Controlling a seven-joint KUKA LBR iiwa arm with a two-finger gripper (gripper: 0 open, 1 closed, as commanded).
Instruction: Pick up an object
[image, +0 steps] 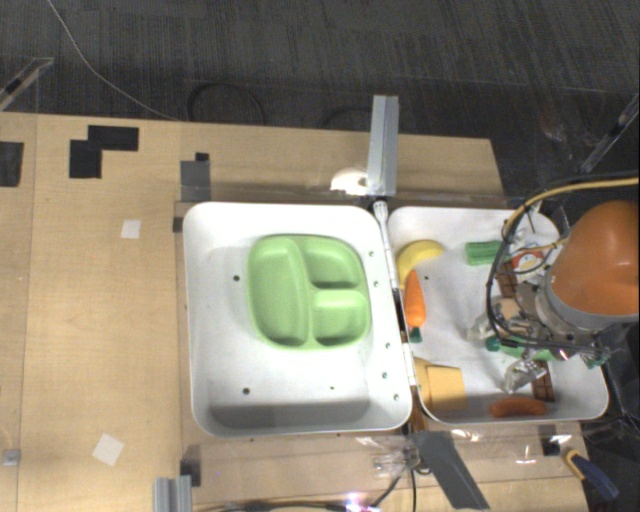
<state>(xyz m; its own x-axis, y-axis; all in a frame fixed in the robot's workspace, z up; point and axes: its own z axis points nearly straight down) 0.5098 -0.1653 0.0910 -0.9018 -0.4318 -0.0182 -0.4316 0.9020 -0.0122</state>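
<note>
My gripper (524, 376) hangs low over the near right part of the right bin (455, 285), under the arm's orange band (598, 262). Just below it, by the bin's near wall, lies a red-brown sausage (518, 407). To its left stands a tan block (443, 385). A small dark green piece (503, 345) shows beside the wrist. Further back lie an orange carrot (414, 300), a yellow banana (420, 254) and a light green block (482, 252). Nothing is visibly held.
The left bin (215, 380) holds a green divided plate (305, 290). A metal post (383, 145) stands behind the wall between the bins. Cables (520, 225) loop around the wrist over the right bin's far side.
</note>
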